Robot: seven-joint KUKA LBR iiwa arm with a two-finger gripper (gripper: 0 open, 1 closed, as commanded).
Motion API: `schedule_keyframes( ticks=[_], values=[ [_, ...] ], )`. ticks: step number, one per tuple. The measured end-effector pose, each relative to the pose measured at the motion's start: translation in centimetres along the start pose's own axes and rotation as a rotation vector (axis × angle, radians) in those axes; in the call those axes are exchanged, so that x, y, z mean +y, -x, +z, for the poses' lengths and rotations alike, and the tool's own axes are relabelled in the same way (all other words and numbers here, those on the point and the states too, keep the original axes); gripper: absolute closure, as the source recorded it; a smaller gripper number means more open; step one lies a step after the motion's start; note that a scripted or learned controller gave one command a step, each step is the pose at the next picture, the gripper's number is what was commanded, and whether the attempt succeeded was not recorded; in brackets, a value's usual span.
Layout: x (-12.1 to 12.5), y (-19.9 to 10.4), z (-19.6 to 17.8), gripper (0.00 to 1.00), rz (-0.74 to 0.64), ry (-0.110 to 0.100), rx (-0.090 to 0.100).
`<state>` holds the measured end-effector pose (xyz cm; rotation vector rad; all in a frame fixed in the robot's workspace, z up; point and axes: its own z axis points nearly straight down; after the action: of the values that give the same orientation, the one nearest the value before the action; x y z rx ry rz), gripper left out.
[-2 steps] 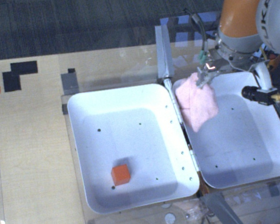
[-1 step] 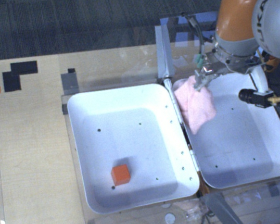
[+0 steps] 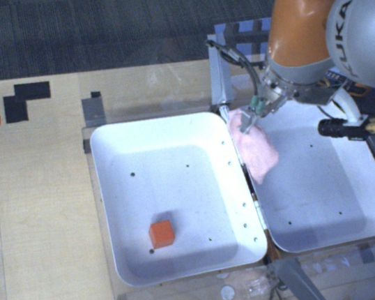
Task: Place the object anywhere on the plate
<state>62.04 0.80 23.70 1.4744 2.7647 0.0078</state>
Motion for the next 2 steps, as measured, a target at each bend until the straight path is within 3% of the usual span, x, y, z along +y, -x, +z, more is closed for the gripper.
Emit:
schedule_keyframes(
  ticks=[2],
  values=[
    [2.4,-9.6,-1.2,1.00,-0.803,0.004,0.000]
  ],
)
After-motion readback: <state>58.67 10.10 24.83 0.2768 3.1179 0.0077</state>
